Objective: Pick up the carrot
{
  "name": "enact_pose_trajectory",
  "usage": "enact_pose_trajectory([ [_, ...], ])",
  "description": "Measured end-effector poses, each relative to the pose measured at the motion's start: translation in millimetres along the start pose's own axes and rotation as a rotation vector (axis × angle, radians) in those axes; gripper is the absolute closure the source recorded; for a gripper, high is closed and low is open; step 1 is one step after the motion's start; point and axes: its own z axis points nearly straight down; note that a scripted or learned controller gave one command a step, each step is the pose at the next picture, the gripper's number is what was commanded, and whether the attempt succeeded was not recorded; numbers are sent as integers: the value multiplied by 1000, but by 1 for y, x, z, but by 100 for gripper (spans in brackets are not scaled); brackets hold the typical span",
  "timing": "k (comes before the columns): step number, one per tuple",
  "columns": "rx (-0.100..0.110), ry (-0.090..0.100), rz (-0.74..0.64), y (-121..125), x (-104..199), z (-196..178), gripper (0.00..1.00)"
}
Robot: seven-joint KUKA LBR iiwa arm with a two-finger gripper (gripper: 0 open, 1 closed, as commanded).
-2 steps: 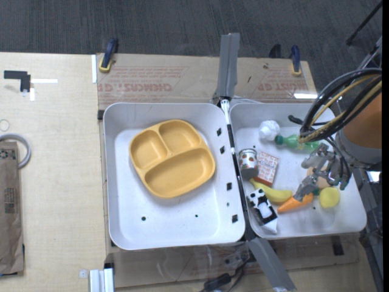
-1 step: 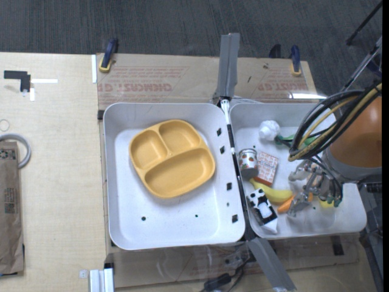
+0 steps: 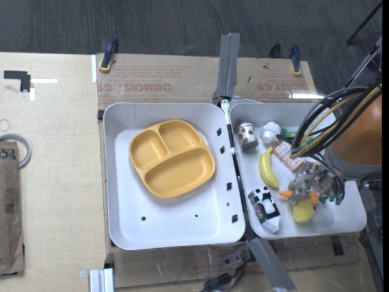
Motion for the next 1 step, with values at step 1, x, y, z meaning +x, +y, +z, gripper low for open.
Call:
enact_pose_trajectory([
  [1, 0, -2, -37, 27, -100, 8, 100],
])
